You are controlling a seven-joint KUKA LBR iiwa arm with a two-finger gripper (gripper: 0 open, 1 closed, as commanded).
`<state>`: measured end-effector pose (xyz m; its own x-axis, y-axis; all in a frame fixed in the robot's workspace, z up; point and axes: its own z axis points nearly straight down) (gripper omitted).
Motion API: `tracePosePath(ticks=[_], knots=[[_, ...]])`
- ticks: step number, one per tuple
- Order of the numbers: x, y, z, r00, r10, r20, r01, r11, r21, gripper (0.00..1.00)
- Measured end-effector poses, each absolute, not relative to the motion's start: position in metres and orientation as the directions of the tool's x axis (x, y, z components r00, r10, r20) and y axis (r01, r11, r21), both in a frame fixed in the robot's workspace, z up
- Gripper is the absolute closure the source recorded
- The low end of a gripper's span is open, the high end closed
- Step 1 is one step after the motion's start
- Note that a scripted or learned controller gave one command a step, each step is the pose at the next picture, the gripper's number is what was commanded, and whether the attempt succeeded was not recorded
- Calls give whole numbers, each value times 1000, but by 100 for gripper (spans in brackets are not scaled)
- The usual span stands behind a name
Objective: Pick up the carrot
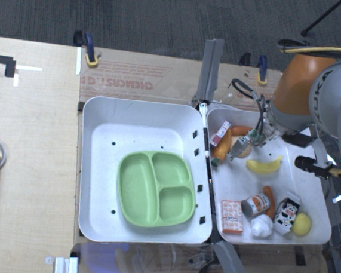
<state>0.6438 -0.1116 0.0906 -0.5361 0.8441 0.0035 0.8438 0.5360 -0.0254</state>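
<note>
Resting in the left white bin (96,156), a matte green divided plate (156,188) shows three smooth compartments with nothing in them. Across the divider, the right bin (323,234) holds a tapered orange carrot (223,145) near its upper left corner, a curved yellow banana (264,166), a small printed box (231,217), a can (256,204) and a round lemon (301,224). Just beside the carrot, the gripper (240,148) hangs; whether its fingers are spread or closed cannot be told.

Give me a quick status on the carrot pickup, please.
Tool down in right bin, at the carrot. Carrot lies by the left wall. Banana close by; small packet beside carrot.
</note>
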Motion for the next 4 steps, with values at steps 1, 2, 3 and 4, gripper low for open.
tracePosePath(ticks=[1, 2, 3, 4], knots=[[648, -121, 89, -684, 730, 22, 729, 684, -37, 0], [606, -103, 92, -597, 802, -3, 802, 597, -2, 0], [607, -104, 102, -593, 805, -4, 805, 593, 1, 100], [601, -114, 150, -630, 777, -2, 777, 630, 2, 100]])
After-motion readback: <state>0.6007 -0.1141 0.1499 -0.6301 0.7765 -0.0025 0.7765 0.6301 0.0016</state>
